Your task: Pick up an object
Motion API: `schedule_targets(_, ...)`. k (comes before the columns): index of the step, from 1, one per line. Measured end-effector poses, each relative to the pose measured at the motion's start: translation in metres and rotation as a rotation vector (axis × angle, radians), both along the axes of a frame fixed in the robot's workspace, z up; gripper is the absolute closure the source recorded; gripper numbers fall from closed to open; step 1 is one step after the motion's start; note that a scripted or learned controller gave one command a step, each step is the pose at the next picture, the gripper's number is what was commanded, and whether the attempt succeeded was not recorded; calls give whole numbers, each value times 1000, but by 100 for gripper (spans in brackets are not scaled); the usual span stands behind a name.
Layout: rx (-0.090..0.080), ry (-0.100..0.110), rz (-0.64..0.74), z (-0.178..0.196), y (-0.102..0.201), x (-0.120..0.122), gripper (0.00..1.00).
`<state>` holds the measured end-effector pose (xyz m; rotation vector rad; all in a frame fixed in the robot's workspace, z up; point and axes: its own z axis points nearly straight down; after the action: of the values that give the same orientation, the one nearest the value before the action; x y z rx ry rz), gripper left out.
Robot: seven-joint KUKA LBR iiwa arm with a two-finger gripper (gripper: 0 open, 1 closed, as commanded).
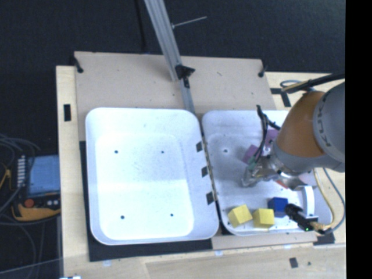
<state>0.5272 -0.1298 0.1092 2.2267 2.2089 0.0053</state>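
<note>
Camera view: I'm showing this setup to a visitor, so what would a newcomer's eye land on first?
The grey arm with its orange band stands out first, reaching in from the right with its tool low inside the right bin. Next come the bright pieces along that bin's near edge: two yellow blocks and a blue block, with a small purple piece beside the tool. The left bin is a broad white patch.

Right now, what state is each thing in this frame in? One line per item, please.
gripper: lowered into the right bin, fingers too blurred to tell.
purple object: lying beside the gripper, not visibly gripped.
yellow block: resting on the right bin floor.
second yellow block: resting just beside the first.
blue block: resting near the arm.
right bin: holding all the objects.
left bin: sitting flat on the bench.
</note>
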Motion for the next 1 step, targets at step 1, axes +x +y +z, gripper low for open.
schedule_targets(1, 0, 0, 8, 47, 3, -5, 100)
